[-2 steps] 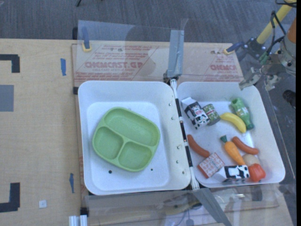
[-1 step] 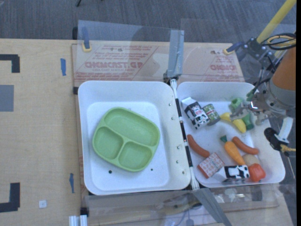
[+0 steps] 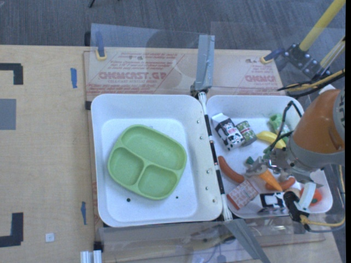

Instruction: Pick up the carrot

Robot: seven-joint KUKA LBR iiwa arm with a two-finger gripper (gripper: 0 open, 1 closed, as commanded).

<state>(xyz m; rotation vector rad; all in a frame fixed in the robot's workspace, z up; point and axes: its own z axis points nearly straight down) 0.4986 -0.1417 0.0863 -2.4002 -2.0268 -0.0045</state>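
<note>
Camera view, gripper [image 3: 267, 167] over carrot [image 3: 270, 178] in right bin [image 3: 249, 212]

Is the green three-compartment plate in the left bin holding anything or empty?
Empty. The green three-compartment plate lies flat in the left white bin, and all three of its compartments show bare green surface.

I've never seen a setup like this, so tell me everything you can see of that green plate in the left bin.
The green plate is pale lime and looks like smooth plastic. It is a rounded square, turned at a slight angle, with a raised rim and three compartments: one large above, two smaller below. It lies flat, right way up, near the middle of the left white bin, resting on the bin's floor. Nothing lies in it and nothing else touches it.
</note>
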